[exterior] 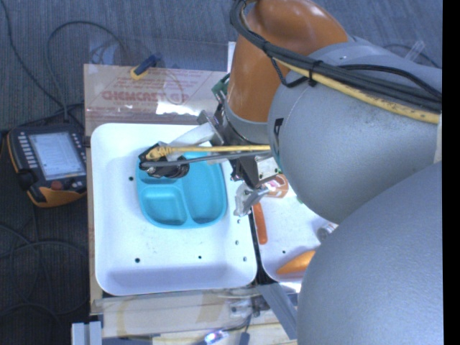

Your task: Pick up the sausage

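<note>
sausage [260,227]: skinny orange-red one, lying flat in the right bin [284,230], right along the wall it shares with the other bin

pincer [243,201]: sits over that shared wall, just beside the sausage's far end. Honestly can't tell if it's spread or pressed together, and nothing is visibly gripped

writing: clear sheet [136,92] behind the bins has red lettering, looks like "CHEMCAST GP", kinda blurry

left bin [115,192]: holds a blue divided tray [188,194], pushed toward the right side

right bin extras: orange lump [295,263] in the near corner, and an orange-and-white bit [277,187] close to the pincer

in the way: the big grey arm [352,149] covers most of the right bin

off to the side: handheld controller [47,160] with a screen, on the floor to the left
</note>
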You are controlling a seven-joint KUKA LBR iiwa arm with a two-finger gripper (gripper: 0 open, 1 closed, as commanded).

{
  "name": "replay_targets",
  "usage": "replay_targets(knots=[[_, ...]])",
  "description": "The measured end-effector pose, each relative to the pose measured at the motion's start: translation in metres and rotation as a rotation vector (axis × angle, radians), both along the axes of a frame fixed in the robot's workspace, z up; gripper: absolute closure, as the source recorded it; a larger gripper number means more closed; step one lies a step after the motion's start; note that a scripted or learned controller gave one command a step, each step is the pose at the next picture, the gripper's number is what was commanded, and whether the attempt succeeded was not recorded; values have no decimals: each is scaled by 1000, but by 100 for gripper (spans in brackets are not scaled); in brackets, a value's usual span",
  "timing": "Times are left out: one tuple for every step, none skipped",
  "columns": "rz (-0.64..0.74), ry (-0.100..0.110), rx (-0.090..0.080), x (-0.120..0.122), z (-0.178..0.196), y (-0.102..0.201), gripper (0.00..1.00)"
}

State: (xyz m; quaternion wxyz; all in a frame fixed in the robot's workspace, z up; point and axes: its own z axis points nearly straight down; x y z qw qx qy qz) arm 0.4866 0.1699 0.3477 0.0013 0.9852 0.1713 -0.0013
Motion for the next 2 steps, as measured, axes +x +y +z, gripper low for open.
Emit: replay_targets(knots=[[-2,3,-5,0,8,0,100],[-129,-8,15,4,92,11,100]])
